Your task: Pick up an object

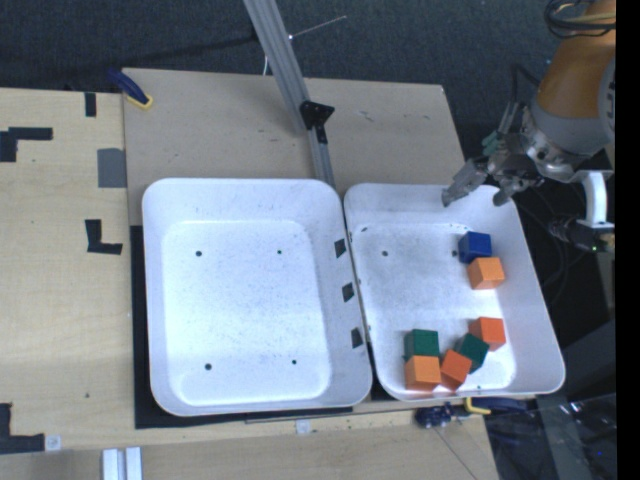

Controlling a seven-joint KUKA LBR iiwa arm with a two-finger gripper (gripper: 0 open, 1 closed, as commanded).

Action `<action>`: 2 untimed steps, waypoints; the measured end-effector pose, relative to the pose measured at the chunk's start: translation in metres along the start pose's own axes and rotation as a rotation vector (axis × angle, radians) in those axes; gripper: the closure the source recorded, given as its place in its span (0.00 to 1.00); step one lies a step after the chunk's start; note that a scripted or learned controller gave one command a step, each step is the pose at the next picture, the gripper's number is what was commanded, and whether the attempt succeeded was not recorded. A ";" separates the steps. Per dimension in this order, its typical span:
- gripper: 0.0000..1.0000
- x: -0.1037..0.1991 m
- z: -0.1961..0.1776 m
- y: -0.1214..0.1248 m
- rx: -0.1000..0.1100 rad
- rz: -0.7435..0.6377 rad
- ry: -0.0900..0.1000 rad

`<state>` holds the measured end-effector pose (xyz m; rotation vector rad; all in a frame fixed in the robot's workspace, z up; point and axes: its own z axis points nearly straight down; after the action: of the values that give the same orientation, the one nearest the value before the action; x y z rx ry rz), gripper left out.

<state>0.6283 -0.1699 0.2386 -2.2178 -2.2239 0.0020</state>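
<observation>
**Robot gripper poised over rim of block-filled bin**

Camera view, from above the bench: a grey KUKA arm (572, 88) with an orange band above the wrist reaches in from the right, its two-finger gripper (478, 190) hanging over the upper right rim of the right-hand white bin (400, 208). The two fingers are spread apart, one pointing down-left toward the bin's top edge and the other just beside the right wall, and nothing sits between them.

Inside that bin lie seven small blocks, all well below the gripper. A blue block (476, 244) rests near the right wall, with an orange block (486, 272) touching its lower edge. Farther down, a second orange block (489, 331) sits against a dark green block (472, 351). Along the bottom, a green block (422, 342) lies directly above an orange block (423, 371), and another orange block (455, 367) is tilted just beside them, touching the dark green one.

The left-hand white bin (160, 268) sits alongside, its right rim overlapping the other bin's left rim. Both bins rest on a light wooden bench (60, 298). A slanted grey metal pole (282, 48) crosses the upper middle of the scene and ends at a black clamp (317, 114) near the point where the bins meet. A blue and yellow clip (130, 88) lies at the bench's upper left, and strips of black tape (98, 238) mark the left side of the surface.
</observation>
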 end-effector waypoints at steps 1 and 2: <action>0.00 0.000 0.000 0.000 0.000 0.000 -0.001; 0.00 0.002 0.063 0.005 0.006 0.000 0.000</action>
<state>0.6330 -0.1680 0.1757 -2.2144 -2.2209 0.0086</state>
